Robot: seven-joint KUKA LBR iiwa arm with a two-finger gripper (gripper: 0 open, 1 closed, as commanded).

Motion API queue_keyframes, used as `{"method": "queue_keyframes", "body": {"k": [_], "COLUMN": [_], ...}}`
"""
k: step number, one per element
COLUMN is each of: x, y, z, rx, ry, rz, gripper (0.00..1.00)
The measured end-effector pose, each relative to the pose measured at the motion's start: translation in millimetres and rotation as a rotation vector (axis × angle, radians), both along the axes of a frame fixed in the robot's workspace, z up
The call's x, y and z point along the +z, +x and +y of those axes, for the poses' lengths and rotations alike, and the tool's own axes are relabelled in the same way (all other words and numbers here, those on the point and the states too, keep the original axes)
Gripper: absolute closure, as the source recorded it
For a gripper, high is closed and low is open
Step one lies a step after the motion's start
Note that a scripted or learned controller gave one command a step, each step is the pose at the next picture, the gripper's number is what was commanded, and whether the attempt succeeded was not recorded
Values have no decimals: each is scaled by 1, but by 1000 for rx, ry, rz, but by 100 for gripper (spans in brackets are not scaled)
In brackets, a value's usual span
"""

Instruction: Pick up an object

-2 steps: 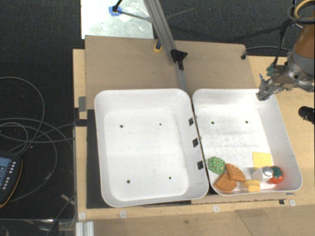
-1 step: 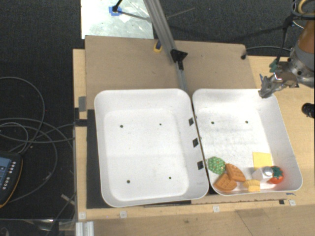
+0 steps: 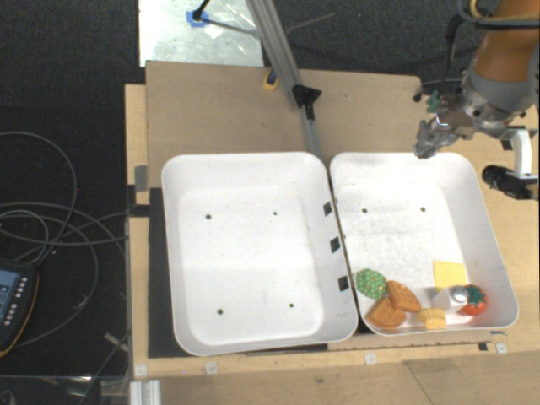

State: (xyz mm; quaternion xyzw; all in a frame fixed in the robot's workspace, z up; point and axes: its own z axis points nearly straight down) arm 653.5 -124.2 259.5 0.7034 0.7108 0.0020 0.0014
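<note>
We hung our gripper (image 3: 427,144), jaw state unclear, over the right bin's (image 3: 396,226) far rim, toys (image 3: 405,298) clustered nearside.

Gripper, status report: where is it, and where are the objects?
Gripper over right bin's far rim, nothing visibly held. Objects clustered at near edge: green piece, yellow block. Nothing in the way.
</note>
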Motion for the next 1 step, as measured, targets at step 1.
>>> {"method": "queue_keyframes", "body": {"k": [1], "x": [4], "y": [5], "z": [57], "rx": [0], "ry": [1], "rz": [1], "gripper": [100]}}
